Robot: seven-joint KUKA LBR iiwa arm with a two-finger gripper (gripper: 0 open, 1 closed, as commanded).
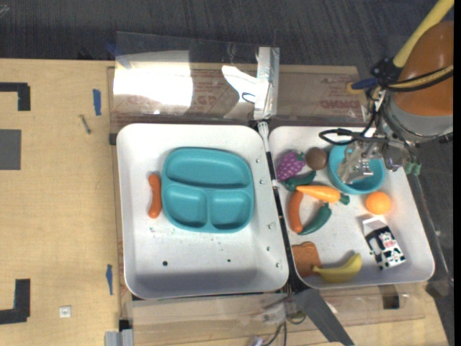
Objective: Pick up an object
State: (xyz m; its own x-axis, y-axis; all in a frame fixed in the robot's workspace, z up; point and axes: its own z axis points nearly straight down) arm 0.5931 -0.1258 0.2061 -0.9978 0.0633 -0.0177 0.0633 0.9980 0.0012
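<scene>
Gripper point(358, 166) hangs over blue bowl point(358, 171) in right bin point(421, 244); can't tell grip state. Orange point(377, 202) just beside bowl.

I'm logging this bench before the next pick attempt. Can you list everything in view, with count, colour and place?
bins: 2, white, side by side
divided tray: 1, teal, left bin
sausage: 1, orange, left of tray
grapes: 1, purple, right bin
brown ball: 1, beside grapes
bowl: 1, teal, right bin
carrot: 1, orange
orange: 1, orange
banana: 1, yellow
carton: 1, white and black
arm: 1, grey and orange
claw: 1, over bowl
</scene>
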